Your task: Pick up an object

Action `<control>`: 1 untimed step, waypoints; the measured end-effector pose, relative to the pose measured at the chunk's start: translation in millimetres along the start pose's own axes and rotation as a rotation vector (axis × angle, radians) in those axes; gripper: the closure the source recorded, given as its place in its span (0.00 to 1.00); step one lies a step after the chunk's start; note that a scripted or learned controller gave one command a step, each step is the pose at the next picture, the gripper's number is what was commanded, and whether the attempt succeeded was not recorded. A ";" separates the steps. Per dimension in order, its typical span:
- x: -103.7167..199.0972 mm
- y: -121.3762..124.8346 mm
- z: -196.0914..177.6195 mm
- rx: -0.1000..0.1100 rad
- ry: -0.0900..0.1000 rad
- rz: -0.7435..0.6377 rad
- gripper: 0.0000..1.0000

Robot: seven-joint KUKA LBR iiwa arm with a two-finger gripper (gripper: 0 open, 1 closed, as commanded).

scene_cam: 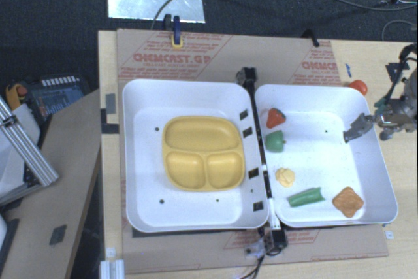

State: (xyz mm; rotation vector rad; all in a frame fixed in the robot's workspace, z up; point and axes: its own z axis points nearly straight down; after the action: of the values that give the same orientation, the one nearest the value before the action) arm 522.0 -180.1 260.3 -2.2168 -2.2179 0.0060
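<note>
hovering: hand [356,129] right bin edge | grip unclear | orange cookie [348,201] below, apart

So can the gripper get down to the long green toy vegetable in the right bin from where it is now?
Probably yes: the gripper sits at that bin's right side, and the long green toy vegetable lies apart from its neighbours with nothing over it.

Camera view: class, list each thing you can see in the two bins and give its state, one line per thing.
Yellow tray: flat in left bin, compartments bare.
Red pepper: loose in right bin, by the divider.
Green pepper: loose, just below the red one.
Yellow piece: loose.
Green chilli: lying flat.
Orange biscuit: lying flat.
Gripper: over right bin's edge, holding nothing.
</note>
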 end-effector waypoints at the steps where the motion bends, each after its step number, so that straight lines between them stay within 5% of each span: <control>1: 0.3 1.9 -4.3 -0.009 -0.002 -0.003 0.00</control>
State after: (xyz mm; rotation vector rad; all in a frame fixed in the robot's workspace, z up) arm 523.9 -179.8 264.6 -2.2191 -2.2261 -0.0012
